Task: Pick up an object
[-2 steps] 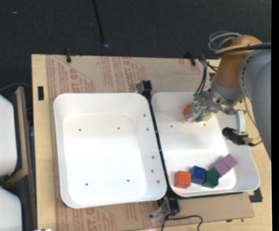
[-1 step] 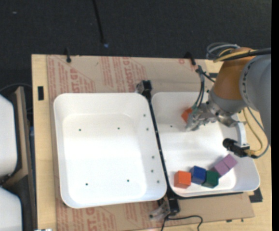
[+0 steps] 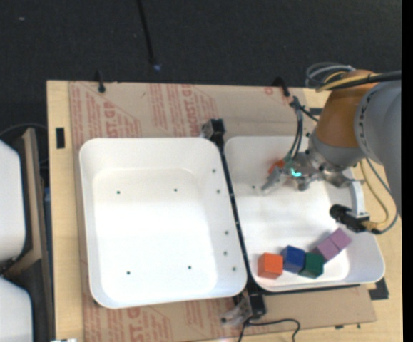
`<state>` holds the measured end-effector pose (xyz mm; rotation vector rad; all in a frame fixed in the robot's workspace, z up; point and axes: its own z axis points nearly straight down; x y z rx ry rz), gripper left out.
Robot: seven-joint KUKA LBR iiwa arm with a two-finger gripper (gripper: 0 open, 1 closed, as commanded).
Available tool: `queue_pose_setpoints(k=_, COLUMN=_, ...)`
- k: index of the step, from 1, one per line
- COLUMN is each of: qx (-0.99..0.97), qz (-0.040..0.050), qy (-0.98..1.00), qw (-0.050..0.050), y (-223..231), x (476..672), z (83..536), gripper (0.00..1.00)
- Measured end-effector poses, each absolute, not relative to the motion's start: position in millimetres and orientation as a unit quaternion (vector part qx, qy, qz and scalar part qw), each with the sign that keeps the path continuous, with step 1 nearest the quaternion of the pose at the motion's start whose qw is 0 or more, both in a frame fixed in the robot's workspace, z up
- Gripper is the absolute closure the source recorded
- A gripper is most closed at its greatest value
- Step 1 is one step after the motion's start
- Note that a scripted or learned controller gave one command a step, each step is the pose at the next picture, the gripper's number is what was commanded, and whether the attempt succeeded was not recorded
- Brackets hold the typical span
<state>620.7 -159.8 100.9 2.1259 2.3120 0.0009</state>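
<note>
Lowest in the frame, along the near wall of the right bin [image 3: 366,266], we note four small blocks in a loose row. From left to right: an orange block [image 3: 270,264], a blue block [image 3: 294,257], a green block [image 3: 313,265] and a purple block [image 3: 333,244]. Orange and blue sit just beside each other; blue and green touch; the purple one lies tilted, up and right of the green, its lower corner against it. All four rest on the bin floor at lower right of the frame.

We see the left bin [image 3: 92,191] filling the centre-left, with only small dark dots on its floor. Both bins stand on a pale wooden board [image 3: 156,109] printed with red lettering, set on a dark floor.

We find the arm entering from the right edge, its orange band [image 3: 338,116] at upper right, cables looped about it. The gripper [image 3: 289,177] hangs over the upper part of the right bin, well apart from the blocks. Its two fingers [image 3: 270,183] splay outward, spread fairly wide, and we see nothing between them. A small orange-red and teal patch shows at the gripper body; we cannot tell what it is. A black fitting [image 3: 350,216] sticks out below the wrist, near the bin's right wall.
</note>
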Motion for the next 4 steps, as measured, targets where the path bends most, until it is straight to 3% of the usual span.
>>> queue_pose_setpoints(k=1, qx=0.690, qz=-0.0002, qy=0.723, qw=-0.001, y=-123, x=645.2, z=103, gripper=0.00)
queue_pose_setpoints(k=2, qx=0.708, qz=0.0003, qy=0.706, qw=0.001, y=-173, x=673.6, z=101, gripper=0.00)
queue_pose_setpoints(k=3, qx=0.707, qz=0.0009, qy=0.707, qw=0.002, y=-171, x=674.5, z=113, gripper=1.00)
queue_pose_setpoints(k=4, qx=0.705, qz=0.0019, qy=0.709, qw=0.002, y=-107, x=679.4, z=163, gripper=1.00)
